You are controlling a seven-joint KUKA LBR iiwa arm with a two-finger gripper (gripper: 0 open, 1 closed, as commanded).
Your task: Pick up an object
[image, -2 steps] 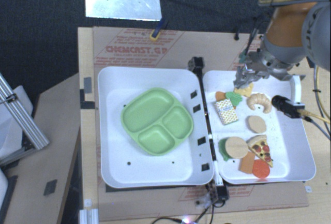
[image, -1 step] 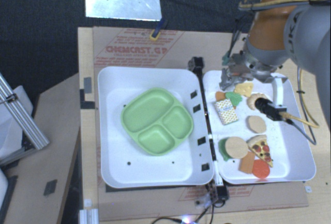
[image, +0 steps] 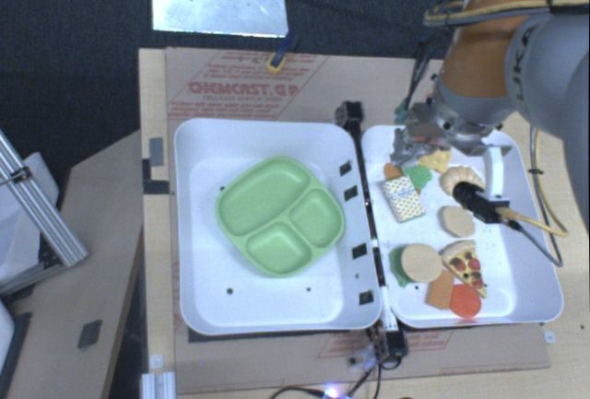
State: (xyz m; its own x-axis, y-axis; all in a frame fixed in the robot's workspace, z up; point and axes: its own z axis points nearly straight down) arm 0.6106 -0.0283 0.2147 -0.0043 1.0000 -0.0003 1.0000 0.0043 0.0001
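Grey arm (image: pixel 516 47) reaches over toy-food bin (image: pixel 525 291). The other bin (image: pixel 198 231) holds a glossy green 3-compartment plastic plate (image: pixel 279 216). Gripper (image: pixel 412 151) sits low at the toy-food bin's far corner nearest the other bin. Open/closed: can't tell. Nothing visibly held, so pick prob. not done. Candidates, smooth plastic: round bun (image: pixel 421 263), wedge pizza slice (image: pixel 464 262), curved croissant (image: pixel 461 178), dotted packet (image: pixel 403 199).

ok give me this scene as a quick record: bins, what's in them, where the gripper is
left bin: holds one green divided plate
right bin: toy food, including a patterned packet, croissant, round bun, pizza slice and red piece
gripper: low over the far end of the right bin, near the packet
grasp: cannot tell
task state: no object seen lifted
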